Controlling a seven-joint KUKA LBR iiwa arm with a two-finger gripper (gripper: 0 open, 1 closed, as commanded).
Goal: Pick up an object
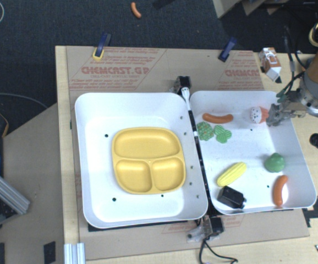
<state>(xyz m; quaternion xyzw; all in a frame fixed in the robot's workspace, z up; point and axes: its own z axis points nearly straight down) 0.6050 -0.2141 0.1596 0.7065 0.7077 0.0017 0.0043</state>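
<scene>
Right bin point(299, 147) with its loose objects, and the gripper point(275, 116) at its far right edge. The object nearest the gripper is a small orange piece point(264, 115), lying against the bin's upper right wall just beside a white die-like piece point(255, 114); the gripper's tip appears to touch or overlap it, but whether the piece sits between the claw's tips cannot be told, nor whether the claw is spread or pressed together. Judged by looks, all the objects are light plastic toys: the sausage point(218, 117) and a second sausage point(280, 191) are smooth, rounded and likely slippery, best taken across the narrow middle; the corn point(231, 174) is ridged and should grip better across its width; the green ball point(275, 161) would roll out of a glancing pinch; the flat lettuce point(213, 132) offers little height; the black block point(231, 197) has flat, stiff sides. The orange piece is small and close to the wall, leaving little room for a finger on that side. The arm point(316, 87) enters from the right, its wrist over the bin's rim and the gripper pointing down and leftward into the corner. The left bin point(93, 120) holds a yellow tray point(148, 159).
</scene>
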